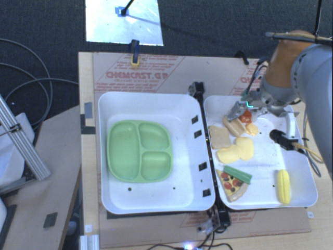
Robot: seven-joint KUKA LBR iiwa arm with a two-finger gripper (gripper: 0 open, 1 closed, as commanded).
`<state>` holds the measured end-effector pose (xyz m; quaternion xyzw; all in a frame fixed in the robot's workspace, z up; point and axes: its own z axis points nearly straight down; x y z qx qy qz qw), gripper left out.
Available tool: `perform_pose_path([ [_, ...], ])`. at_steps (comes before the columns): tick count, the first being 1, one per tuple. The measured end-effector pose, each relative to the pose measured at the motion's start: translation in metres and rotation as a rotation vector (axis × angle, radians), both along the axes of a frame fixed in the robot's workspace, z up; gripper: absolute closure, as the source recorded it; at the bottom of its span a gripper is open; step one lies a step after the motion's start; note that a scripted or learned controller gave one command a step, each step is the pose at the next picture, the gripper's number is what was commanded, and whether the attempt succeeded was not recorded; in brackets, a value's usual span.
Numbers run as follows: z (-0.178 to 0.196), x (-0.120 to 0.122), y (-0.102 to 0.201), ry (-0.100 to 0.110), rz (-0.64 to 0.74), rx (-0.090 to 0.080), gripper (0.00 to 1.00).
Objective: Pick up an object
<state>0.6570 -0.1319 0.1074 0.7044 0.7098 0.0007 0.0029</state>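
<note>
The gripper (240, 110) is hovering over the hot dog (233, 125) in the right bin (304, 191); jaw state cannot be determined.

A robotics lab: bench (156, 72) with white bins (151, 105), loose cables (31, 82), dark carpet.

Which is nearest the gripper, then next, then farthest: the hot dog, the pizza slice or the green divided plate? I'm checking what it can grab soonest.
Measured from the gripper:
1. Hot dog, just below it in the right bin.
2. Pizza slice, at that bin's near end.
3. Green divided plate, in the left bin.
</note>
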Motion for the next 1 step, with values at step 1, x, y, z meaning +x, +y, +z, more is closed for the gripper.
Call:
perform_pose_path([
  [1, 0.0116, 0.0012, 0.0000, -0.004, 0.002, -0.001, 1.00],
])
